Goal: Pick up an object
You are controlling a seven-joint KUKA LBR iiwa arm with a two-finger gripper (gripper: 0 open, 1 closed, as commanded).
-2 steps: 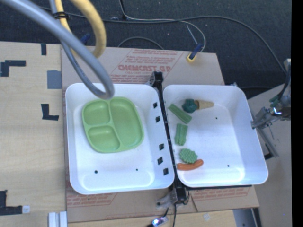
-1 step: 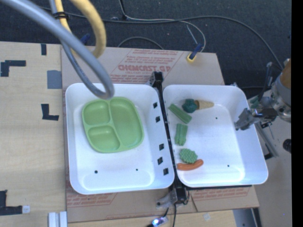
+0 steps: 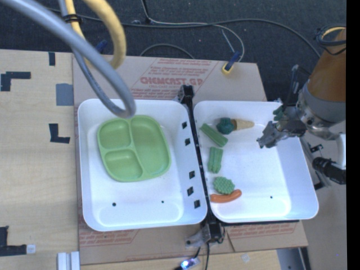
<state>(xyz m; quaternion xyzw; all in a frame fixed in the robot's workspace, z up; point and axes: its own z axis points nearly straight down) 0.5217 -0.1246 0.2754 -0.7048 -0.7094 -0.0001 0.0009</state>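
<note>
At three o'clock of the view: we see the arm (image 3: 326,89) reach in, grey with an orange band, ending in the pincer (image 3: 269,139).
Pincer: it hangs over the right bin (image 3: 292,207), near that bin's upper right part; we cannot tell whether it is apart or together, and we see nothing gripped in it.
Right bin, eleven o'clock: a teal ball (image 3: 225,125) touches a cream cone (image 3: 243,124), which points toward three o'clock.
Right bin, ten o'clock: a green block (image 3: 213,134) lies slanted just beside the teal ball.
Right bin, nine o'clock: a second green piece (image 3: 215,159) lies upright along the left wall, just below the slanted block.
Right bin, seven o'clock: a green knobbly piece (image 3: 223,184) sits touching an orange sausage (image 3: 226,196) lying beneath it.
Task's things: all these lie at the left side of the right bin, apart from the pincer, which is toward three o'clock of them.
Left bin (image 3: 135,212): we see a green divided plate (image 3: 134,148) with three compartments in its upper half.
Twelve o'clock of the left bin: a grey hose (image 3: 84,55) and a yellow hose (image 3: 107,16) cross above it.
Worktop (image 3: 34,167): it carries both bins on a cardboard sheet (image 3: 169,77).
</note>
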